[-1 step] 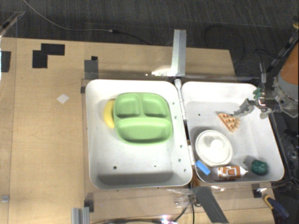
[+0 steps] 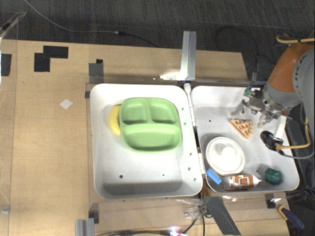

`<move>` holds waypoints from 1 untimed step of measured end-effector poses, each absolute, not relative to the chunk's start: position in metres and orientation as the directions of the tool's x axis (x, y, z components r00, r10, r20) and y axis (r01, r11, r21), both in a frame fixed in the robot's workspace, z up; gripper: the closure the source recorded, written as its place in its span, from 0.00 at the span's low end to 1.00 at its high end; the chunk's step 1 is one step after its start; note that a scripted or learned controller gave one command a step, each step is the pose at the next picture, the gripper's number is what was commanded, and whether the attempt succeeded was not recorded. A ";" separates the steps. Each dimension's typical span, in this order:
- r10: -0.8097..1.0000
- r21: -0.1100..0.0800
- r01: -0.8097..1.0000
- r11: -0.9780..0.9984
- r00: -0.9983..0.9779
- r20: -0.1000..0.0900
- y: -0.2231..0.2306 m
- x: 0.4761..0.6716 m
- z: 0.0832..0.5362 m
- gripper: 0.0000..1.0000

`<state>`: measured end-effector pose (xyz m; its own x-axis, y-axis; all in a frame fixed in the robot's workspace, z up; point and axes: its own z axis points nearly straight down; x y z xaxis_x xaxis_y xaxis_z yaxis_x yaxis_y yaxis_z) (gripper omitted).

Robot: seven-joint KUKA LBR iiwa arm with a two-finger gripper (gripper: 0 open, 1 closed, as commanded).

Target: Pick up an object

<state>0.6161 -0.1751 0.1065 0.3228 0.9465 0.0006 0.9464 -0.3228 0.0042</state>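
Two white bins (image 2: 98, 146) — one green tray (image 2: 149, 123), one waffle (image 2: 242, 127); fingers (image 2: 246, 108) spread, grasping nothing.

light wooden bench (image 2: 44, 146), spread well out from the gripper (image 2: 246, 107) on the side away from the arm. 2 shallow white bins side by side on it: right bin (image 2: 216, 100) directly under the gripper, left bin (image 2: 106, 176) just beyond, touching along a shared edge. black patches (image 2: 49, 58) stuck flat on the bench top, far from the gripper past the left bin. small pale square (image 2: 66, 103) on the wood, also past that bin.
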 end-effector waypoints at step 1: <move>0.958 0.005 0.958 -0.286 0.286 0.001 -0.164 0.605 0.087 0.00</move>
